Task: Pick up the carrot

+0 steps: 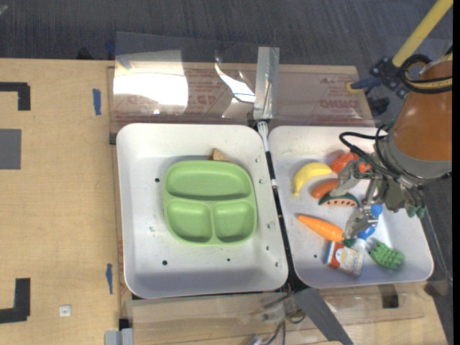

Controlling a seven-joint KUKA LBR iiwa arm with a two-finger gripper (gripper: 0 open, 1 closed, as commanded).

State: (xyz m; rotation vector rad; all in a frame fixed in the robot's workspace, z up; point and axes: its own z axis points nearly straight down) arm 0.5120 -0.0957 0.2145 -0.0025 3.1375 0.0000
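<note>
- Left shallow white plastic bin (136, 214) holds a green three-compartment plate (210, 200).
- Right white bin (417, 264) holds the small items.
- Grey arm's two-finger gripper (357, 223) hangs just right of the carrot, fingers apart, pinching nothing.
- Orange toy carrot (321, 227) lies mid-bin, below the yellow banana (309, 175).

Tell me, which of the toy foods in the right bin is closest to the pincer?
The carrot: its orange body lies just left of the pincer, its thick end nearly reaching it. The yellow banana lies farther off, toward the bin's back.
</note>
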